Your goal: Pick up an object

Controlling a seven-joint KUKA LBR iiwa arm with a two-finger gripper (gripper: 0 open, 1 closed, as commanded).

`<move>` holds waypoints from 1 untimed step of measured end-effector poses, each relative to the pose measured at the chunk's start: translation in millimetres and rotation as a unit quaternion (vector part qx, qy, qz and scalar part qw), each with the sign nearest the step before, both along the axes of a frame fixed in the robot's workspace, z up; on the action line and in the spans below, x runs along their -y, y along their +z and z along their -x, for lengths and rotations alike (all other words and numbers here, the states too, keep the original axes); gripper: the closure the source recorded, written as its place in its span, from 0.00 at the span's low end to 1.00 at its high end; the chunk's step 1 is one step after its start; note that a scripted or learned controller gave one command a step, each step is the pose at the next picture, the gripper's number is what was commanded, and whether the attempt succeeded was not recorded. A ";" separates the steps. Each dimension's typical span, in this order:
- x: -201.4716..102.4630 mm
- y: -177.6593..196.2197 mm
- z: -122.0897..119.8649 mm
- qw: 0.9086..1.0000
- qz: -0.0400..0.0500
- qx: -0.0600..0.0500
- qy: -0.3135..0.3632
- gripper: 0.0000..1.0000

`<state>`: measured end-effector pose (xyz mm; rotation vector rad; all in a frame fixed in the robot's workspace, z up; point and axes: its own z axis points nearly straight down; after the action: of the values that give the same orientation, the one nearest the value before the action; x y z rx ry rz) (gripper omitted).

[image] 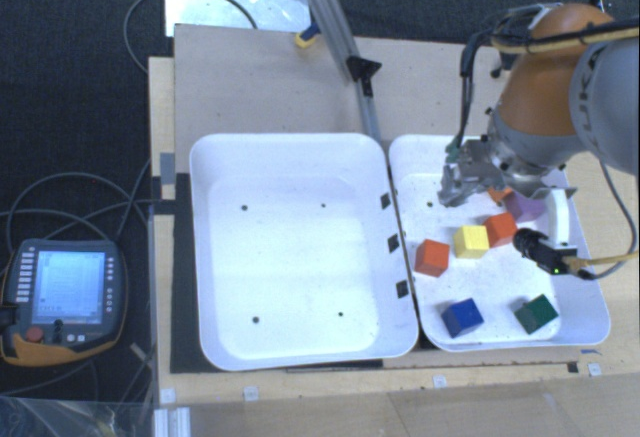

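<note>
The right bin (415,157) holds several small blocks: an orange cube (432,257), a yellow cube (471,241), a red-orange cube (500,228), a blue cube (462,316) and a green cube (537,312). A purple piece (530,207) peeks out under the arm. My gripper (457,187) hangs low over the upper middle of the right bin, just above and left of the yellow cube. Nothing shows between its fingers from this angle.
The left bin (215,165) lies beside the right one. A slanted metal pole (330,15) crosses the back of the bench. A teach pendant (62,297) lies on the floor at left. A black cable fitting (540,251) hangs off the arm over the right bin.
</note>
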<state>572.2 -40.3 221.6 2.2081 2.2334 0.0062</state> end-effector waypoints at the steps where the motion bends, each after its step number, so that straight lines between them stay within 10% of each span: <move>1: -57.4 -6.6 -8.8 1.000 0.000 -0.001 0.000 1.00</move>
<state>581.0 17.1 214.9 2.2089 2.2342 0.0054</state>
